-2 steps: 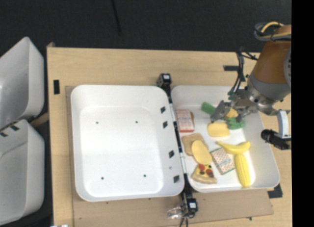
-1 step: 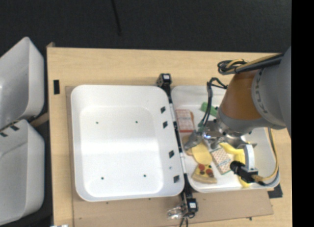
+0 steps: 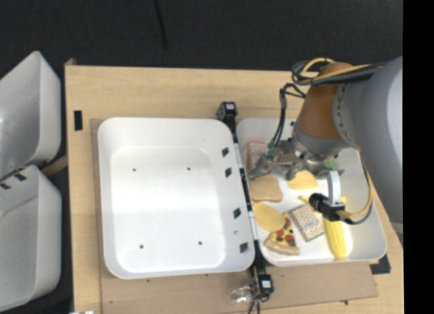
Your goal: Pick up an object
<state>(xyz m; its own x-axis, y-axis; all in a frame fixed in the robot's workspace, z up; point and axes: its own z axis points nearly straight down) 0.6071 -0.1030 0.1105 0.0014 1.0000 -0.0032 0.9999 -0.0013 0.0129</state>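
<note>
Toy food, the stuff to be picked from, lies heaped in the right bin point(image 3: 369, 248), all of it toward the camera from the pincer point(image 3: 271, 163); whether the pincer's fingers are apart or together cannot be told, for they blur into cables and metal, and nothing can be seen between them. Far to the pincer's left, past the bench edge, stand two white rounded forms point(image 3: 27, 170) against the dark floor. Nearer on that side, the left bin point(image 3: 169, 197) offers a wide bare white floor with a few small dark dots. The two bins' rims touch along a dark seam with small clips, just left of the pincer. Directly below the pincer lies a slice of toast point(image 3: 266, 187), then a yellow round chip point(image 3: 270, 218) and a pizza slice point(image 3: 283, 241) by the near rim. To the pincer's right sit a pale yellow piece point(image 3: 302, 181), a small patterned box point(image 3: 307, 223) and a corn cob point(image 3: 338, 237), with a black cable looped across them. The grey arm point(image 3: 359, 109) with its orange band covers the bin's far right corner. The bench point(image 3: 169, 92) is pale wood, open along its far edge.
</note>
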